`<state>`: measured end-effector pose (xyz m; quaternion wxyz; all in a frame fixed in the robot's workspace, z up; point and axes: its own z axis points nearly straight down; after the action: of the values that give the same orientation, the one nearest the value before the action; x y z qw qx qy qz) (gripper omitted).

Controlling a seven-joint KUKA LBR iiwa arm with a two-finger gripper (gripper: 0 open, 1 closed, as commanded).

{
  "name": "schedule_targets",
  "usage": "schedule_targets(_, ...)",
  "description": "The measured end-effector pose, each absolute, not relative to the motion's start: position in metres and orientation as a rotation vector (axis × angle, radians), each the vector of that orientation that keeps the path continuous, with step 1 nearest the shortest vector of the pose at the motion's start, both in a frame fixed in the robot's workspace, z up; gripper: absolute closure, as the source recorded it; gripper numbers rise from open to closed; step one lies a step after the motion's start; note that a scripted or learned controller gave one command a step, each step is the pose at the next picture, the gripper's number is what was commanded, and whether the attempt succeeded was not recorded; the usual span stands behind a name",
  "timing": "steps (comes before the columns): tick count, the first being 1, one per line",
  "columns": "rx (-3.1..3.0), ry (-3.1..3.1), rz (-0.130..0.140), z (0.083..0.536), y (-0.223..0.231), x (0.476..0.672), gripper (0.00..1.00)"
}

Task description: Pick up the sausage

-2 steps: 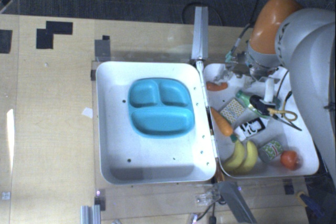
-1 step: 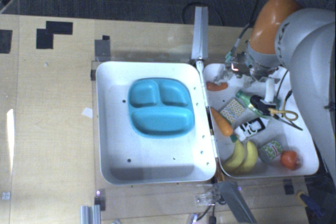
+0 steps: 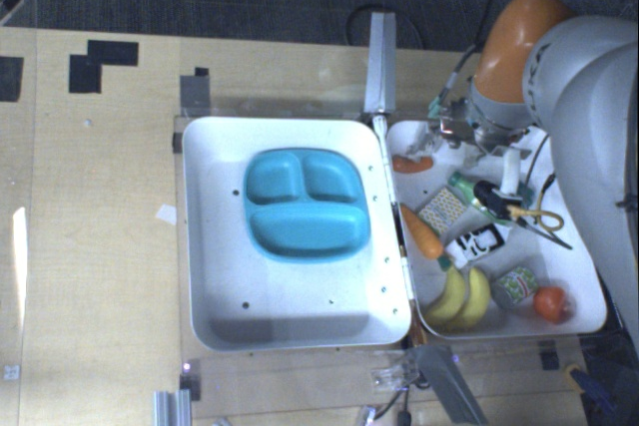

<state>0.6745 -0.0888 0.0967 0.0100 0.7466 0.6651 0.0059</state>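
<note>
Watch the sausage lying at the right bin's far-left corner: your gripper, whose state you cannot tell here, could jam against the bin wall.

The grey arm runs off the right edge and covers the right bin's far right corner. The claw is too small and cluttered to read its fingers. The sausage lies partly under it. The scissors' blades are hidden beneath the arm.
</note>
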Motion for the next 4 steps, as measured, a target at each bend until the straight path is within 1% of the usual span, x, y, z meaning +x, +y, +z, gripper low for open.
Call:
schedule_targets(3, 2.292, 2.115, 0.020, 0.0973, -0.0910, 0.6754, 0.00)
schedule_targets(4, 2.395, 2.005, 0.020, 0.0963, -0.0891, 0.6743, 0.00)
